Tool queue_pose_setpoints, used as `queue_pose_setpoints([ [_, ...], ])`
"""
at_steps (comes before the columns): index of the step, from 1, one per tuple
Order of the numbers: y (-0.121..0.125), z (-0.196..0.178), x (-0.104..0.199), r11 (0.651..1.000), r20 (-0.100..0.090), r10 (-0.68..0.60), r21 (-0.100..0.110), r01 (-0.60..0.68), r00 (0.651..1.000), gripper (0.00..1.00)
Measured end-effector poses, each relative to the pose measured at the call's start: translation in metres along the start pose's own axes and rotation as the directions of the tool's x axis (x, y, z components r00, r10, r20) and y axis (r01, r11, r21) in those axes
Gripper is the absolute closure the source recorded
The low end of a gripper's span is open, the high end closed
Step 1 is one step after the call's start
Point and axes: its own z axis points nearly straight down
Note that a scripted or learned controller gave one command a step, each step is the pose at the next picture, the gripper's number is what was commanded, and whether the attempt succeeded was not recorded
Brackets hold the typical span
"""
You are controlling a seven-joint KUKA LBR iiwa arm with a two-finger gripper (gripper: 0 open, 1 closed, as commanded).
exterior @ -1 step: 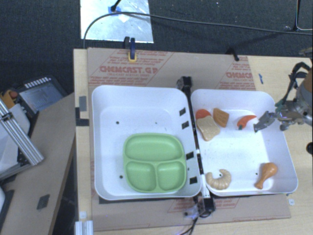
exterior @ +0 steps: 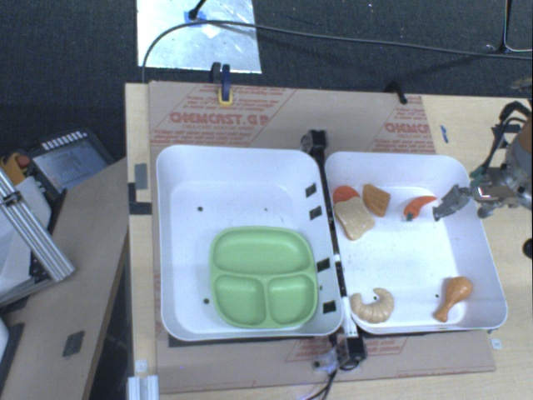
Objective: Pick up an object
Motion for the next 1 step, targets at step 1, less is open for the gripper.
queue_pose_setpoints([
  [1, 0.0057, 0.0594, -0.0043, 1.0, 0.0, 0.001, 0.002, -0.001, 1.0, 0.0],
])
